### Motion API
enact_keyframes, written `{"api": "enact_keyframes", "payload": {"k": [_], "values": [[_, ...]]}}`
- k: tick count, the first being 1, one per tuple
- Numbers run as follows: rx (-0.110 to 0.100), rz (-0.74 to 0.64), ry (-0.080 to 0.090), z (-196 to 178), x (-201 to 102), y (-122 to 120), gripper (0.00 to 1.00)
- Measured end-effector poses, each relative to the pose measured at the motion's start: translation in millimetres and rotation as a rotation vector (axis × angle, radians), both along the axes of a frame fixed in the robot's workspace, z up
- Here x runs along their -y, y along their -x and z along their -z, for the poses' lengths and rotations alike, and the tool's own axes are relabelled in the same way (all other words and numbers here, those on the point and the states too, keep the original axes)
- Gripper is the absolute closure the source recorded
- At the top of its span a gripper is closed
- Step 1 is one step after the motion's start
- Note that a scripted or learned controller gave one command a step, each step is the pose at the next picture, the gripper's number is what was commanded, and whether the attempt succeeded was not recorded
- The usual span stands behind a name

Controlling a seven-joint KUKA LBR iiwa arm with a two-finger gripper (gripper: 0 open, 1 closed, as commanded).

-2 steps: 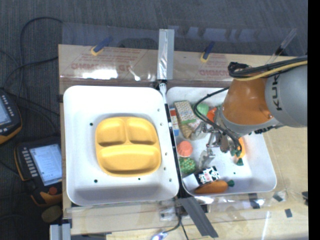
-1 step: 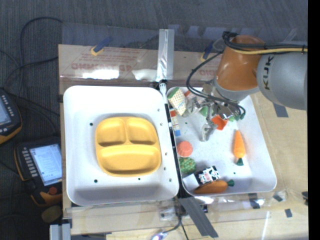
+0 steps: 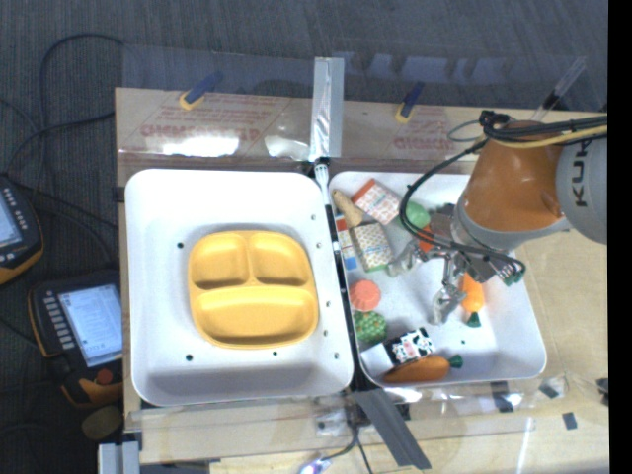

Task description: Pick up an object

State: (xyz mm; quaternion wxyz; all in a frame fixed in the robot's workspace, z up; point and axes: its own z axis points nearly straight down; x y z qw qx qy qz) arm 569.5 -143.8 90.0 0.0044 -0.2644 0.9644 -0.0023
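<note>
reaching in from the right, grey arm with orange band bent down over the right bin. gripper low in that bin's middle, pointing down; open or closed, cannot tell. small orange piece just beside it, not visibly gripped. carrot, black-and-white cow toy and green broccoli near the front wall. yellow divided tray in the left bin.

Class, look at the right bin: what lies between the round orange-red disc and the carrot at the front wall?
In the camera view, between the disc and the carrot lie a green leafy toy and a black-and-white cow-patterned block.
</note>
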Motion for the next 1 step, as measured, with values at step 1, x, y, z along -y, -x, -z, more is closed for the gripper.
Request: {"api": "enact_keyframes", "payload": {"k": [1], "values": [[0.008, 0.002, 0.000, -11.0, -0.9, -2.3, 1.00]]}}
